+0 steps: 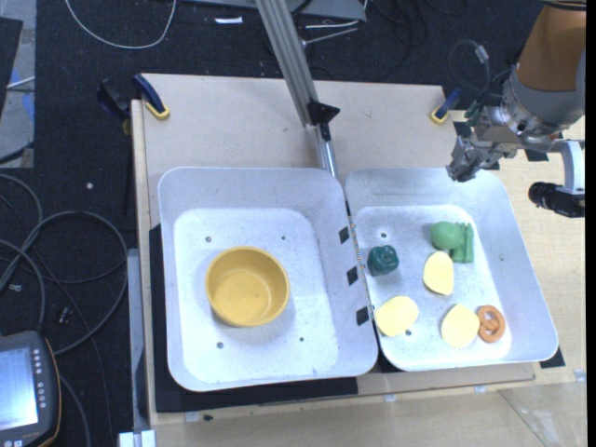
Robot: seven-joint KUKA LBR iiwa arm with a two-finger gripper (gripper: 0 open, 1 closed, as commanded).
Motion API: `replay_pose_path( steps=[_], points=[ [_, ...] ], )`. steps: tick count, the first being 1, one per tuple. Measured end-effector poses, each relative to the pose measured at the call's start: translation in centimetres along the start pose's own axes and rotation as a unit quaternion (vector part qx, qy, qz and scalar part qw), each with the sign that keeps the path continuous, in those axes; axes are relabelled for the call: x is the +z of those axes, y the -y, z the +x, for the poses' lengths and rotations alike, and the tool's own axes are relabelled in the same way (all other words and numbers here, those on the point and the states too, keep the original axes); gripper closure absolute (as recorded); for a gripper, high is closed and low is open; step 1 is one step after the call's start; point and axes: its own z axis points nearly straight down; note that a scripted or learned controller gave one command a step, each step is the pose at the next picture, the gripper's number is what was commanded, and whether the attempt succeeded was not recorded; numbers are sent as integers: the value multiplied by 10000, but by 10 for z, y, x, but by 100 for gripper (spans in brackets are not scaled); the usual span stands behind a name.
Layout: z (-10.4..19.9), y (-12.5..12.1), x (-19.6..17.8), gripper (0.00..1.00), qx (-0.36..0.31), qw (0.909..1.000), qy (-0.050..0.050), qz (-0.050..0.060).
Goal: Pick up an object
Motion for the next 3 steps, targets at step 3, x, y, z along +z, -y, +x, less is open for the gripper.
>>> replay_pose_path(
  steps=[3],
  points=[
    [145,65,19,100,-8,10000,-5,14]
  ],
)
